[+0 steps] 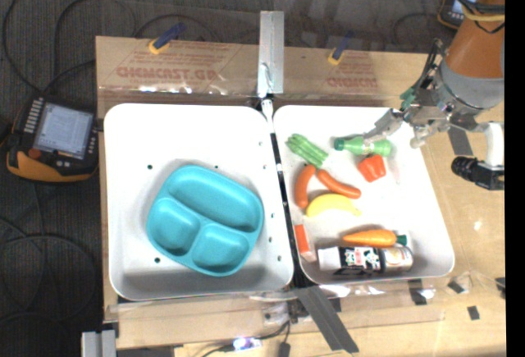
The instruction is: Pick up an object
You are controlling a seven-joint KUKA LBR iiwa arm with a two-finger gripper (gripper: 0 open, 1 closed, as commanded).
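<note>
Here the arm (476,60) reaches in over the far right corner of the right bin (426,208), its orange band high above the wrist. The end effector (385,127) hangs over the bin's far side, just above a green bottle (361,145) that lies on its side beside a red pepper (372,167). Whether its fingers are spread or closed I cannot tell, and nothing shows clearly between them. To the left of these lie a green vegetable (307,148), two orange-red sausages (324,181) and a yellow banana (332,204). Nearer the front wall rest a carrot (369,237) and, touching it, a dark bottle (365,258) with a white label. The left bin (131,134) carries a tilted teal divided plate (205,218). Both bins sit side by side on the table (467,216), and a pendant (57,138) lies on the floor to the left.
</note>
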